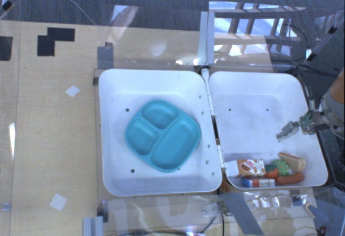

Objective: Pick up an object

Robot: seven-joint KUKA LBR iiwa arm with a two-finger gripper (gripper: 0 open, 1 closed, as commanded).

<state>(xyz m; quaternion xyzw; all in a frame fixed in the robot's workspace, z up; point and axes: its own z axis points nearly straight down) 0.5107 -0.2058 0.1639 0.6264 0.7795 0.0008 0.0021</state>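
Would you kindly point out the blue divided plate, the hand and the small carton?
blue divided plate [163,135]: camera view, centre ridge.
hand [287,131]: camera view, at its fingertips.
small carton [250,167]: camera view, printed face.

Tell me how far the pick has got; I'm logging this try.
Nothing looks done yet: the toys all lie in a heap at the right bin's near edge, and the blue plate sits in the left bin. In hand: the gripper hangs over the right bin, above the heap, holding nothing visible. Left: descend, grasp a toy, lift.
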